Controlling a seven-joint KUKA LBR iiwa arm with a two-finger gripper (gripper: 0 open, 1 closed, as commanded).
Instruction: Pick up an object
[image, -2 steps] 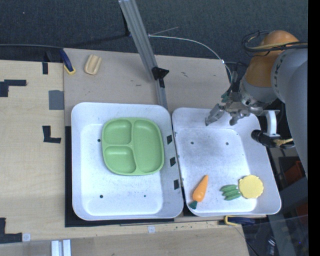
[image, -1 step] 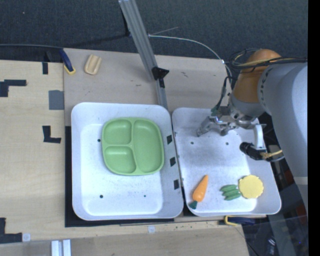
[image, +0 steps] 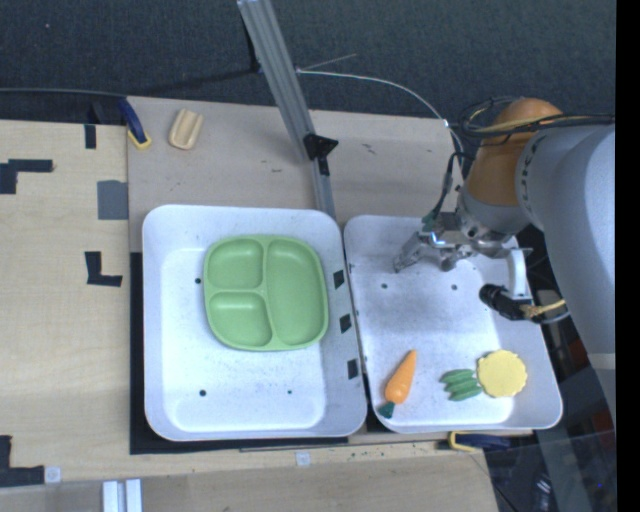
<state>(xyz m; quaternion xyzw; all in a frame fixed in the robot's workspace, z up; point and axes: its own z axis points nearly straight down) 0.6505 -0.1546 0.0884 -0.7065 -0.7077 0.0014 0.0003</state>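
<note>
The gripper (image: 432, 250) hangs over the right bin's (image: 420, 330) far edge, fingers spread open and holding nothing. A toy carrot (image: 401, 377) and a pineapple (image: 490, 376) lie along its near edge, with bare floor between.

Speckled white bins (image: 180, 400); pale green divided plate (image: 266, 292); orange carrot (image: 401, 375); yellow pineapple (image: 501, 373) with green leaves; tan desk (image: 230, 170).

Overhead slanted view of both bins (image: 160, 300)
</note>
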